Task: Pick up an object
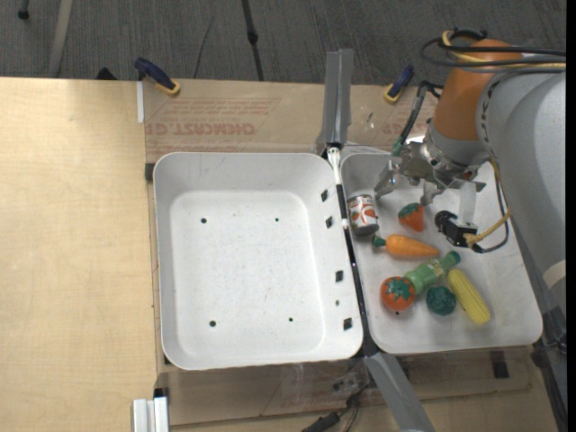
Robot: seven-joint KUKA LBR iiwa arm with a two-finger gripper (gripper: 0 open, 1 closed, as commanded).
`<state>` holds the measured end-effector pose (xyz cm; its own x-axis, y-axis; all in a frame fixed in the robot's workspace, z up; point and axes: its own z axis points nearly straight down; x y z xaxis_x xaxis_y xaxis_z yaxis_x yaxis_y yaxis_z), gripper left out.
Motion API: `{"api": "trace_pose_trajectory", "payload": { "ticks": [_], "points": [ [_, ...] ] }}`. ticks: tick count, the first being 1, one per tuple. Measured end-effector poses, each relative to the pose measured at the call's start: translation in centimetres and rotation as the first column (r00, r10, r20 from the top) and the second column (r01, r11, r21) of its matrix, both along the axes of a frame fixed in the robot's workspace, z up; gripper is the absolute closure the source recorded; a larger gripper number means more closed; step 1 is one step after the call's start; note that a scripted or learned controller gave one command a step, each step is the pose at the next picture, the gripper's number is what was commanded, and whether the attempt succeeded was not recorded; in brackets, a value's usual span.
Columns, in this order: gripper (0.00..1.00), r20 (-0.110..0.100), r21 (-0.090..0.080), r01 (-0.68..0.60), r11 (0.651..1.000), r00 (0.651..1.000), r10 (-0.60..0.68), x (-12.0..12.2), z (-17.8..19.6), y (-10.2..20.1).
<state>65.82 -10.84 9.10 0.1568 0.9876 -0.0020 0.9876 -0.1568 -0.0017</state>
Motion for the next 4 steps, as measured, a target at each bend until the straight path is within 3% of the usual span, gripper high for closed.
{"api": "trace_pose_trajectory", "payload": {
  "ticks": [1, 2, 3, 4],
  "points": [
    [0.00, -0.001, 0.002, 0.035, 0.999, 0.999, -0.035, -10.5, 0.0, -1.9],
    [0.00, -0.002, 0.002, 0.060, 0.998, 0.998, -0.060, -16.9, 0.0, 0.1],
    [0.00, 0.000, 0.000, 0.081, 0.997, 0.997, -0.081, -9.0, 0.0, 1.4],
    [0.00, -0.003, 0.001, 0.310, 0.951, 0.951, -0.310, -18.2, -0.1, 1.5]
  ]
}}
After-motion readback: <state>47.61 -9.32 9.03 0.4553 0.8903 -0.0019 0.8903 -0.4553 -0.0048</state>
